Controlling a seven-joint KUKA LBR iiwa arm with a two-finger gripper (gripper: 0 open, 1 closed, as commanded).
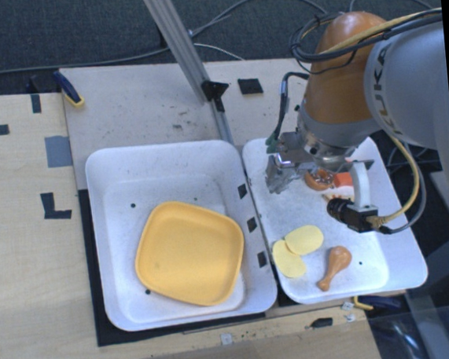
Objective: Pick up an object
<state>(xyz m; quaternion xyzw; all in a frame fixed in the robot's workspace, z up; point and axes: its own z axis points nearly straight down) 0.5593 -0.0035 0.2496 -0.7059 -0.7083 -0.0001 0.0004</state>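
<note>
My gripper (316, 175) hangs low over the back of the right bin (399, 264), under the grey arm with its orange band. Right beneath it lies a small orange and red object (320, 179), mostly hidden by the gripper body; whether the gripper touches it I cannot tell. Toward the front of the same bin lie two pale yellow discs (297, 248), one overlapping the other, and a tan toy drumstick (334, 267) just right of them. A yellow square plate (190, 251) lies flat in the left bin (107, 186).
A slanted metal pole (191, 59) rises behind the left bin. Black cables loop around the arm and trail over the right bin's right side. A wooden bench surface with dark tape marks lies to the left.
</note>
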